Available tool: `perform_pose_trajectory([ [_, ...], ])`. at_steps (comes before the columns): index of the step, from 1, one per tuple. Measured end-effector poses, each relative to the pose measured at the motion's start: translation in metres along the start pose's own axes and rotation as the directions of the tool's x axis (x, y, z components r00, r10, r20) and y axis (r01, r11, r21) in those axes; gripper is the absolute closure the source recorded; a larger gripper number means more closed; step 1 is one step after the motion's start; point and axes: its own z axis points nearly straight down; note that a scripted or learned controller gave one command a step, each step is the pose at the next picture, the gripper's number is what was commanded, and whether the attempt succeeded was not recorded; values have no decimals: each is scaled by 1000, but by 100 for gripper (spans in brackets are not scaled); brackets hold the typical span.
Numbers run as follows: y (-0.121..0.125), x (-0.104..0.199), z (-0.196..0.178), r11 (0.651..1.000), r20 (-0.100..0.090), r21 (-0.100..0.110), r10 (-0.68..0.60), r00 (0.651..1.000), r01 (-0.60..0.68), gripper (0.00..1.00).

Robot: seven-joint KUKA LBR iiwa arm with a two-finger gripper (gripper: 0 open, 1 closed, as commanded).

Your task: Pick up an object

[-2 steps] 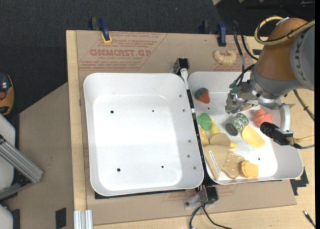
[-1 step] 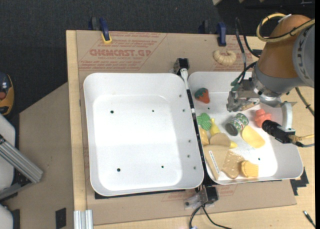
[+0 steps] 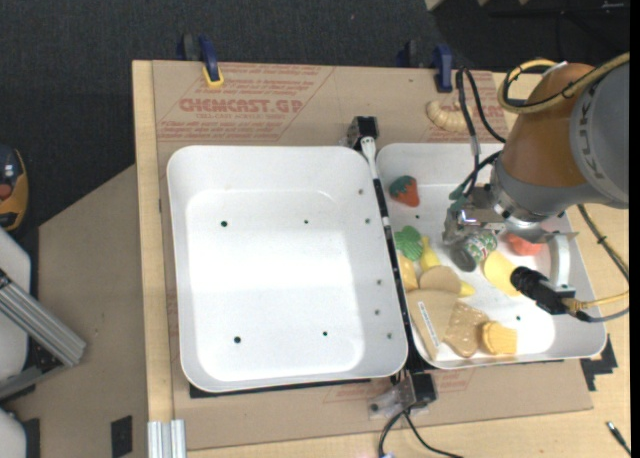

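My gripper [image 3: 470,249] hangs low inside the right bin [image 3: 570,348], near its middle, with the orange-banded wrist above it. Just left of it lie a green toy [image 3: 408,240] and a small yellow piece [image 3: 431,260]. A yellow object [image 3: 500,270] sits right beside the gripper on its right, and a red piece [image 3: 524,244] shows behind it. A red and green strawberry-like toy [image 3: 403,189] lies at the bin's far left. Tan pieces [image 3: 462,329] and a yellow block [image 3: 500,339] rest near the front wall. The gripper's body hides its fingertips.
The left bin [image 3: 200,171] stands beside the right one, divided by their shared rims. Black clamps [image 3: 362,131] sit at the back and front of the join. Cables trail over the right bin's right side. A black cylinder [image 3: 535,288] sticks out beside the gripper.
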Motion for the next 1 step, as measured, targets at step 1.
perform_pose_trajectory([
  [1, 0, 0, 0, 1000, 0, -1, 0, 1000, 0, 0],
])
